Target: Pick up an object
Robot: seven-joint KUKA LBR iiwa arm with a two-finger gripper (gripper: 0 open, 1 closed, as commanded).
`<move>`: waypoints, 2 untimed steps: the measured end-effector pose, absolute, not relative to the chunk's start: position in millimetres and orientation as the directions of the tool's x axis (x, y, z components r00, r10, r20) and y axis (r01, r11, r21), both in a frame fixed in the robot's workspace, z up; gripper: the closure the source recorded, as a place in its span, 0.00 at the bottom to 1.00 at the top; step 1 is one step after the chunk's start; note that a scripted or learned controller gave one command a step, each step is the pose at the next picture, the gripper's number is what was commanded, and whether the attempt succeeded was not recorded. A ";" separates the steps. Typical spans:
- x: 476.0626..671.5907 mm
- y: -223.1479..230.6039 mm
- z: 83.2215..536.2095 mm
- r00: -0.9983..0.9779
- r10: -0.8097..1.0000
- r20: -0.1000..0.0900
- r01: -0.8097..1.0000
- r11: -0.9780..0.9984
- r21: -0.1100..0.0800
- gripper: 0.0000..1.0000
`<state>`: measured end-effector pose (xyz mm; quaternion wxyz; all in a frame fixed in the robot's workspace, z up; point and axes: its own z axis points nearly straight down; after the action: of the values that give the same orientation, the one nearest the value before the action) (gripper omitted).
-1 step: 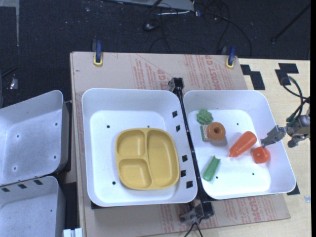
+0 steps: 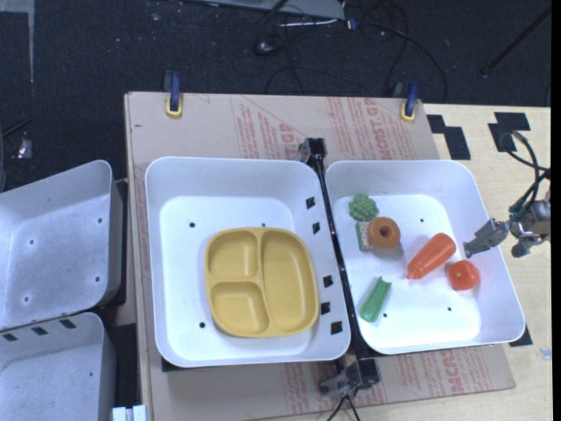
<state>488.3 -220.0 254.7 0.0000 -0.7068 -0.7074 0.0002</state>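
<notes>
yellow tray point(image 2: 261, 281): three compartments, in left bin point(image 2: 171, 235), near edge.
green stick point(image 2: 374, 298): loose in right bin point(image 2: 456, 327), could roll.
carrot point(image 2: 431, 256): touching tomato point(image 2: 463, 274); a grab may bump both.
gripper point(image 2: 491, 235): at right rim, holds nothing, claw state cannot tell.
donut point(image 2: 383, 232), broccoli point(image 2: 363, 207): crowded, mis-grasp risk.
bench point(image 2: 228, 130): board clamped, dark floor with cables beyond.

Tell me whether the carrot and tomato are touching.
Cannot tell. In the camera view, the carrot and tomato sit very close in the right bin, with no plain gap or contact visible.

Yellow divided tray point(image 2: 261, 281) in left bin point(image 2: 171, 191), toy food in right bin point(image 2: 465, 187)
</notes>
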 end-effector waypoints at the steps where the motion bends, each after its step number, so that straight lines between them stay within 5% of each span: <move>1: 490.4 -212.2 208.5 0.000 1.000 0.002 1.000 0.000 -0.004 0.00; 2: 500.0 -210.1 153.4 0.001 1.000 0.002 1.000 -0.001 -0.005 0.00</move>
<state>500.0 -210.1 153.4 0.0024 -0.7073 -0.7069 0.0010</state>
